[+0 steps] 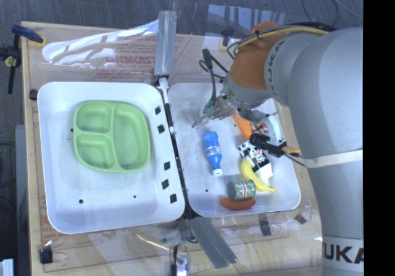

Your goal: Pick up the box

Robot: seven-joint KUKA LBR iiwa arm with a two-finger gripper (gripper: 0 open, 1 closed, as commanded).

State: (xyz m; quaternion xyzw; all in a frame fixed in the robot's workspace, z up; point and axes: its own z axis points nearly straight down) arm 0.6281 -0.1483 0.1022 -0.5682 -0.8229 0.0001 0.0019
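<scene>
— What was the biggest thing there?

— The grey arm (321,102). It came in from the right and covered much of the right side, with its orange band (250,68) above the back of the right bin (191,170).

— And below it?

— Two shallow white bins stood side by side on the bench (31,65). The left bin (55,194) held a green divided plate (112,135), lying flat in its upper middle part.

— Where was the gripper?

— The gripper (207,114) was low in the back part of the right bin, near the dividing wall. It was small and partly blurred. How far it was open I could not tell, and I saw nothing clearly between its tips. It seemed close to the bin floor, but contact I could not confirm.

— And the box?

— The box (258,158), white with black and dark marks, lay near the right wall of the right bin, well apart from the gripper. A yellow banana (254,179) lay just beside it, touching or overlapping its lower edge.

— What else, smaller?

— A blue bottle (212,151) lay in the middle of the right bin, cap toward the front. An orange carrot (242,126) lay under the arm. At the front, a small can (241,189) lay just above a brown sausage (237,204).
</scene>
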